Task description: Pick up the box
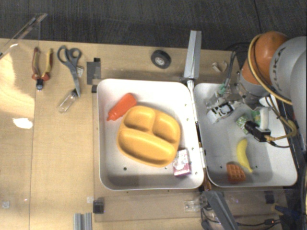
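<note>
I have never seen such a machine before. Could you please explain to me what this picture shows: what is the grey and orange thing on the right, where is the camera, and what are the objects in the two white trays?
The picture comes from one camera fixed above a wooden bench, looking down at a slant. The grey and orange thing is a robot arm reaching in from the right. At its end is a gripper, a hand with two fingers, low over the right bin. I cannot tell whether it is open or shut, and I see nothing held in it.

The left bin holds a yellow divided tray, an orange-red bottle and a small pink and white box, which the robot should pick up. The box sits in the corner nearest the right bin, touching the tray.

The right bin holds a banana and a brown waffle-like piece.

On the bench beyond the bins lie scissors, pliers and a tape roll.
</note>
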Available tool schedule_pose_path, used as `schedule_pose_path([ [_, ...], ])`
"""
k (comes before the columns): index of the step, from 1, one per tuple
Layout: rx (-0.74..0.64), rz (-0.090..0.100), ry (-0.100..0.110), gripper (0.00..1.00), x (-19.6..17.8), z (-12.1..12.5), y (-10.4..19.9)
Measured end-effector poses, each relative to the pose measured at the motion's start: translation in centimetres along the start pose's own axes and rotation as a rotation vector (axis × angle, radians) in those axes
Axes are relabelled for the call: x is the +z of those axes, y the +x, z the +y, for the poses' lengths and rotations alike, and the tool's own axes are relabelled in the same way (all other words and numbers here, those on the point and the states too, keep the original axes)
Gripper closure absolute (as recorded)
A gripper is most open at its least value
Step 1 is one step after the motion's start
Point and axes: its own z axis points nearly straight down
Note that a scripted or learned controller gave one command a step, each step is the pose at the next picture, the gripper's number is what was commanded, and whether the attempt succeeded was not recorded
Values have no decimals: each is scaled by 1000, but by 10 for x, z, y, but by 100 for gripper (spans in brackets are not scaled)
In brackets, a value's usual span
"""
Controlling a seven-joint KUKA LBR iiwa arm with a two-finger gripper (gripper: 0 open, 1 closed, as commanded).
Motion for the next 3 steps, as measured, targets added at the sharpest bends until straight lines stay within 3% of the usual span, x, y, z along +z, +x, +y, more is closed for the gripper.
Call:
schedule_pose_path([
  [1, 13, 18, 60, 0, -56, -44, -87],
  [2, -39, 11, 31, 0, -2, -17, -65],
  [3, -119, 22, 60, 0, 3, -82, -85],
])
